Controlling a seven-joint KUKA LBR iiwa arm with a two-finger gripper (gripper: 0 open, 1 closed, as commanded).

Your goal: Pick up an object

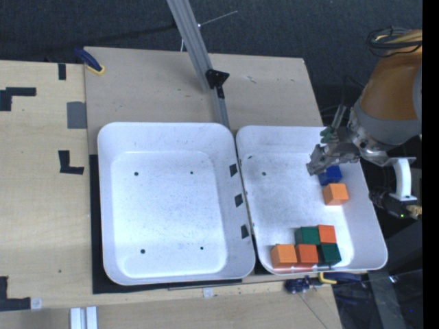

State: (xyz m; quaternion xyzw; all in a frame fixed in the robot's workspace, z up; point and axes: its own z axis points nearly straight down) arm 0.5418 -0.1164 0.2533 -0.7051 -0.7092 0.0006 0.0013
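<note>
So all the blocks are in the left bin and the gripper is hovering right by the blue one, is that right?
Not quite. The camera view shows the blocks in the right bin, not the left bin. The rest stands: the gripper is right by the blue block, with an orange block just below it and a cluster of orange and green blocks along the near edge.

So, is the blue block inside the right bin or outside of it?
Inside. The blue block lies on the floor of the right bin, just under the gripper and beside a lone orange block.
</note>
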